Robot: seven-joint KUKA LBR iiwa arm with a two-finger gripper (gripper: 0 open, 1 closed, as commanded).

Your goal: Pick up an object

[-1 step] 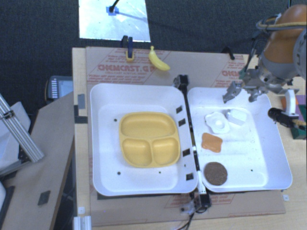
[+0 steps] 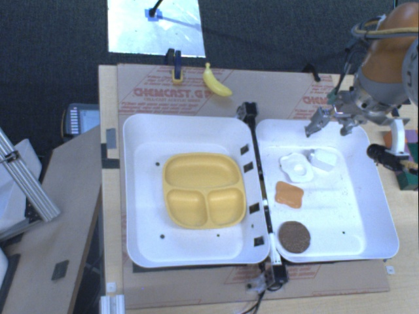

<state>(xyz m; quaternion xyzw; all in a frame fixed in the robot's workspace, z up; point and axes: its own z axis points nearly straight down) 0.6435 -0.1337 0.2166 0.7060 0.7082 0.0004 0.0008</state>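
Observation:
The right bin (image 2: 373, 195) holds a white fried egg toy (image 2: 296, 167), a small white block (image 2: 322, 159), an orange toast-like piece (image 2: 289, 194) and a round brown patty (image 2: 294, 236). My gripper (image 2: 331, 123) hangs over the bin's far edge, above and behind the white pieces. Its two fingers stand spread apart with nothing between them.
The left bin (image 2: 141, 195) holds a yellow sectioned plate (image 2: 201, 190). A yellow banana (image 2: 216, 82) and a yellow clamp (image 2: 177, 67) lie on the cardboard behind the bins. A black divider (image 2: 256, 175) runs between the bins. Clutter sits at the right edge.

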